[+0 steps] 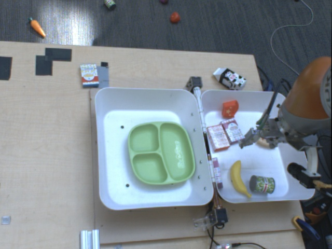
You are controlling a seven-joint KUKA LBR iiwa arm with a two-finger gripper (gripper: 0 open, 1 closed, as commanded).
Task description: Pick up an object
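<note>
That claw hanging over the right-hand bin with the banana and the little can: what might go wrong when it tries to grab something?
The gripper sits beside two small cartons lying flat and close together, so it may pinch both or slide off. The banana and can lie close together near the right bin front wall, leaving little room for the fingers. The can could also roll if nudged.
</note>
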